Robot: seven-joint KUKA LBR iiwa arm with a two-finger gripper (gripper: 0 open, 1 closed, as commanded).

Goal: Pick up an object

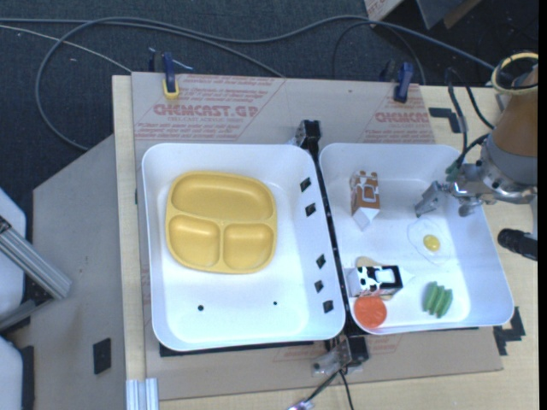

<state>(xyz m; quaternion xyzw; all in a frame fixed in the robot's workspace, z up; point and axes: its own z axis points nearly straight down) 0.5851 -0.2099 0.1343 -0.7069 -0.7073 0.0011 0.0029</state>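
Observation:
The right bin (487,254) holds several small toys. A brown and white block (366,193) lies at its back left. A fried egg (430,243) is near the middle, and a green bean piece (438,300) sits at the front. A black and white cow-patterned item (379,278) rests just behind a red round slice (371,312) at the front left. My gripper (444,205) hangs over the back right of this bin, just behind the egg, open, with nothing between its fingers (426,202).
The left bin (171,306) carries a yellow divided plate (222,221). Black clips (320,263) line the divider between the bins. Two blue clamps (168,68) grip the board's far edge. Cables trail across the dark floor behind.

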